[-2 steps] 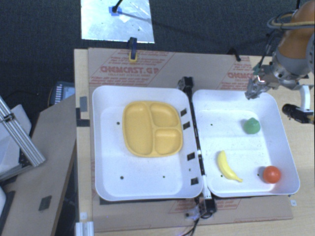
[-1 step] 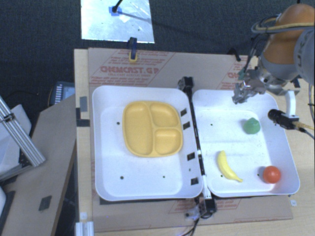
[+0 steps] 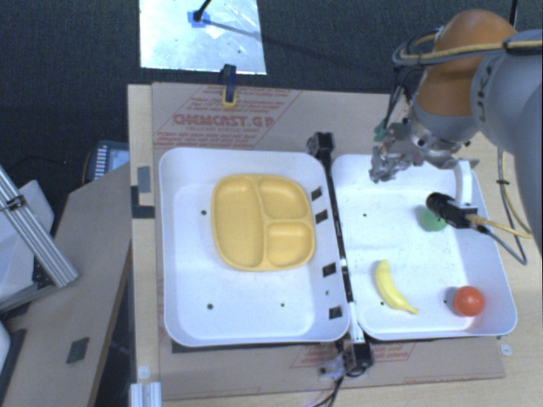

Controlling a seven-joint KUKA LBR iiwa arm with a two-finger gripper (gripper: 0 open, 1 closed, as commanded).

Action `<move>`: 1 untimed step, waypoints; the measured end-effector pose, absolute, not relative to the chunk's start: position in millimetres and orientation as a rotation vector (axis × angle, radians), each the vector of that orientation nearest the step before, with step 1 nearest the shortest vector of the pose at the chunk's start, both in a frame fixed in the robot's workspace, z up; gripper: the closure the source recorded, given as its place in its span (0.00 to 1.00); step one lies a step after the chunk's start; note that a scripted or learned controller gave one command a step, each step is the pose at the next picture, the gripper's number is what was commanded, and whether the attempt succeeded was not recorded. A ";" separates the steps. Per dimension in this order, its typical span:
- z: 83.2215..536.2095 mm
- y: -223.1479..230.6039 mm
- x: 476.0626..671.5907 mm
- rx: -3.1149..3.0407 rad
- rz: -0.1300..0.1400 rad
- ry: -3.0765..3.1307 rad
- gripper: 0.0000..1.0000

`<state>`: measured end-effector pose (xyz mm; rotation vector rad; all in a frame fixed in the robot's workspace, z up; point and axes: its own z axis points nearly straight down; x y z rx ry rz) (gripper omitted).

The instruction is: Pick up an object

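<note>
I see the gripper [image 3: 383,170] over the right bin's [image 3: 365,312] far side, nothing visibly in it, can't tell its state | ball [image 3: 433,220] right of it; banana [image 3: 394,287], tomato [image 3: 467,300] near edge | yellow plate [image 3: 261,222] in left bin [image 3: 182,312] | pick not yet made
</note>
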<state>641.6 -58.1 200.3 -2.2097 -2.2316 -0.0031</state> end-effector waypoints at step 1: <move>204.5 -2.9 644.8 -2.210 -0.005 -2.233 1.00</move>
